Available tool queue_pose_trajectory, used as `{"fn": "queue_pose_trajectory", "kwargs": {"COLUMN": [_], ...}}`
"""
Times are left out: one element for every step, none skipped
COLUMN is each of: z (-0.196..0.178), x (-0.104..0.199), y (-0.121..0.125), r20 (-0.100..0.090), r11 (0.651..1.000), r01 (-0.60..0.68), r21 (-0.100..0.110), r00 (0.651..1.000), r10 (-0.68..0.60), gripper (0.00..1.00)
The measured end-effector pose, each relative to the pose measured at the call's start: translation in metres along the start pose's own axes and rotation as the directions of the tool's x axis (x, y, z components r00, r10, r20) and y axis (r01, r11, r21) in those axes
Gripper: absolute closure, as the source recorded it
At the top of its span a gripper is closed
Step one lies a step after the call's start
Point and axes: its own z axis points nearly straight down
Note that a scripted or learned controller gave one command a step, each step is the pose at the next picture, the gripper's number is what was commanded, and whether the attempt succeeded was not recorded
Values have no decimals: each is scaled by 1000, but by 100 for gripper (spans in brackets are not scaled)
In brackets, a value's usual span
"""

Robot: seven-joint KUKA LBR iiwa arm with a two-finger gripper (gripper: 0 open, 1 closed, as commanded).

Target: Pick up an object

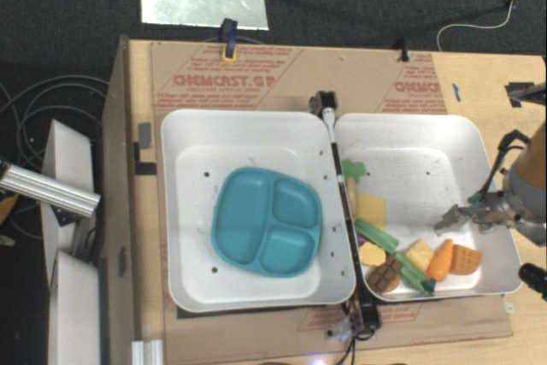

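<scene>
Lying diagonal, carrot (440, 260) tip toward lower-left; end effector (466, 214) state unclear.

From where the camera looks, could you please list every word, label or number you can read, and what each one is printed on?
"CHEMCAST GP": red print on the brown board behind the left bin.
Same red print behind the right bin, on the board: partly legible, probably the same words.
Smaller red lines around both: too blurred to read.

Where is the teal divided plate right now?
The teal divided plate lies in the left white bin, near its centre and toward the divider between the bins, apart from the toy food in the right bin.
</scene>
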Motion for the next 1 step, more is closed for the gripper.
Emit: {"fn": "queue_pose_trajectory", "kwargs": {"z": [30], "x": [75], "y": [50], "r20": [-1], "r11": [1000], "r01": [11], "r21": [-2], "r00": [1000], "r10": [-11], "gripper": [0]}}
